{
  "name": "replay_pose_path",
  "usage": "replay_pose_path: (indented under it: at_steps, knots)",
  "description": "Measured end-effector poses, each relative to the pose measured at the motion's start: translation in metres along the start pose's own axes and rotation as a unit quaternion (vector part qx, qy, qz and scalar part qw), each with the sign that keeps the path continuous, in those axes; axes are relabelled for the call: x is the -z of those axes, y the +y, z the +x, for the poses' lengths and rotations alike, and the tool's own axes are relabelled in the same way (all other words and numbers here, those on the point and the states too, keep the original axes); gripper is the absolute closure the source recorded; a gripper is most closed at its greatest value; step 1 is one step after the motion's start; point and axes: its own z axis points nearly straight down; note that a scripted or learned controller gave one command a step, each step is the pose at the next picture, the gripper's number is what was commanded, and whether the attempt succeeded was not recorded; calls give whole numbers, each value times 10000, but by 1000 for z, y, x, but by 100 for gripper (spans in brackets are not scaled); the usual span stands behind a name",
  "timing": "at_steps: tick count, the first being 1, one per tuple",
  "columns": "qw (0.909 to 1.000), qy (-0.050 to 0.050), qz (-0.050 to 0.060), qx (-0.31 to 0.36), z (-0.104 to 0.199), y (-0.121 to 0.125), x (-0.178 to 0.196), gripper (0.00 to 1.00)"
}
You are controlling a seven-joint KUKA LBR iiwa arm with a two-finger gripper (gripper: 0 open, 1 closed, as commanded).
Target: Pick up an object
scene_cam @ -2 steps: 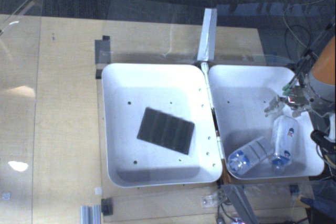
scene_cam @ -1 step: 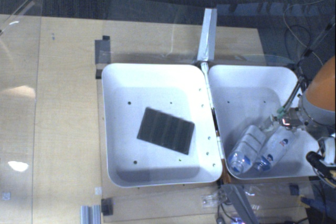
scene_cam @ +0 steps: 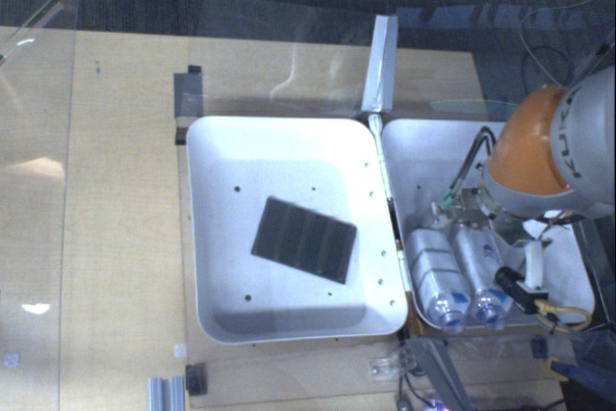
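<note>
– While the grey arm with the orange band [scene_cam: 525, 154] leans in from the right, where does its hand sit?
– The hand [scene_cam: 460, 294] is low in the right-hand shallow white bin [scene_cam: 423, 168], towards that bin's near edge. Its silvery body lies just beside the wall next to the other bin.
– Is the hand spread or pressed together?
– I cannot tell from this slanting view.
– And the thing to be picked up?
– A flat, dark grey rectangular pad with ridges across its face [scene_cam: 304, 239] lies in the left-hand shallow white bin [scene_cam: 221, 207]. It rests about the middle of the floor, turned askew to the walls, with its right end lower in the view than its left. It touches no wall.
– How does it stand to the hand?
– Well apart: the pad is in one bin and the hand in the other, with both rims between them.
– What else is on the pale wooden tabletop [scene_cam: 96, 207]?
– A grey metal post [scene_cam: 382, 63] runs back from where the bins' far corners meet. A small black block [scene_cam: 193, 80] sits just beyond the left bin's far left corner, and a second black block [scene_cam: 195, 381] sits by its near left corner.
</note>
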Motion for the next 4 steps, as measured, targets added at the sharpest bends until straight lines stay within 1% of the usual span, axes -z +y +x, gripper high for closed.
replay_pose_path:
  at_steps: [1, 2, 3, 4]
  knots:
    - [9977, -1, 22, 674, -8, 32, -1, 0]
    - [9969, 0, 35, 783, 6, 94, -4, 0]
    - [9980, -1, 59, 637, -43, -12, 62, 0]
    - [9955, -7, 16, 943, -6, 45, -1, 0]
